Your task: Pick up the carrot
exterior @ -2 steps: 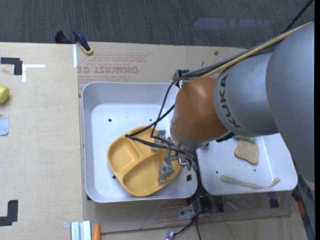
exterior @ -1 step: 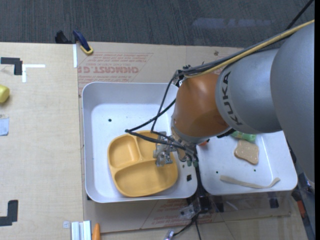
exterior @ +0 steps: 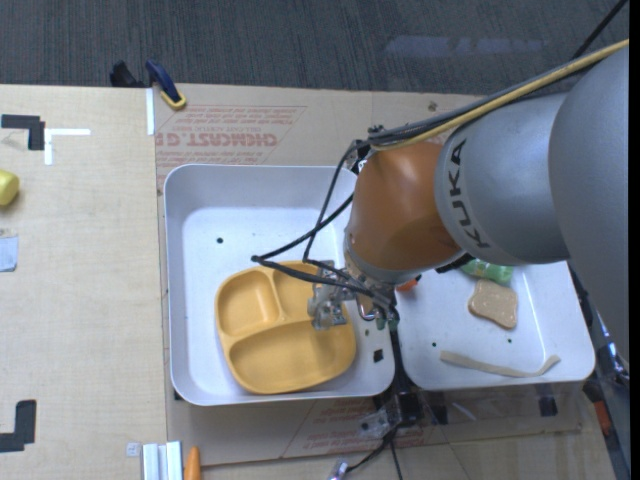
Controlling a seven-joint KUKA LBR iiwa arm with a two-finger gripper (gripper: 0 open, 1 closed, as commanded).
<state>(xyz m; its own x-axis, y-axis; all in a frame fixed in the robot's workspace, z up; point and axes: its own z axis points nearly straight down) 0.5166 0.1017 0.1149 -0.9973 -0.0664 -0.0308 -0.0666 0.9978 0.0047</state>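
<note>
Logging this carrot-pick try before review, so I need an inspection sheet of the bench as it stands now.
Surface: two white bins, left bin and right bin, on a cardboard sheet.
Job's things: a small orange bit beside the arm's wrist, possibly the carrot; cannot tell.
Clutter: yellow divided plate in left bin; bread slice, green item, pale strip in right bin.
Tool: over the plate, fingers unclear.
Cables: black cables at the wrist.
Surroundings: yellow object far left.

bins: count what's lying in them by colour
Yellow: 1, the yellow divided plastic plate
Tan: 2, the tan bread-shaped slice and the pale tan curved strip
Green: 1, a green piece partly under the arm
Total: 4
</note>
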